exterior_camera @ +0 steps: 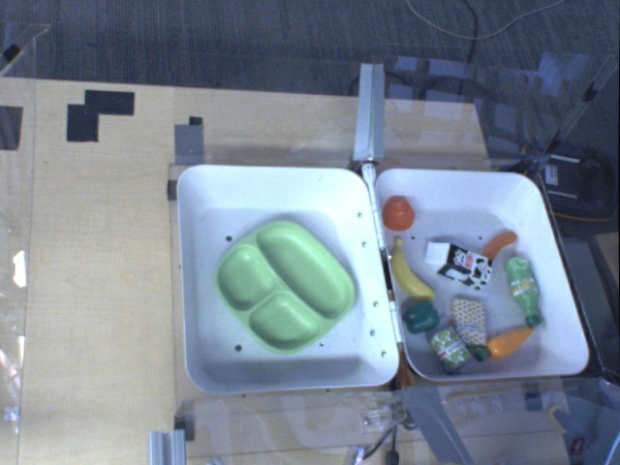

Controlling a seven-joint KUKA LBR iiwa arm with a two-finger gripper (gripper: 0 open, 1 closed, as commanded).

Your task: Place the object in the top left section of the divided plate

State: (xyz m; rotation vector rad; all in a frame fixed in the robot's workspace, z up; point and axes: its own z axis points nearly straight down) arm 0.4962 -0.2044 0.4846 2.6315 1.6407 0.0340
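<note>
We see the green divided plate (286, 285) in the left bin (194, 260), its long axis running far-left to near-right. The toys, a banana (409, 274) among them, lie in the right bin (542, 221). We cannot tell the gripper's state.

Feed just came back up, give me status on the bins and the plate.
Green divided plate in left bin, sections bare. Toy food in right bin: banana, tomato, green bottle, two carrots. Nothing placed yet.

Divided plate (286, 284): smooth green plastic, faint sheen. Bins (194, 260): matt white plastic. Bench (97, 289) around bins: pale wood.
</note>
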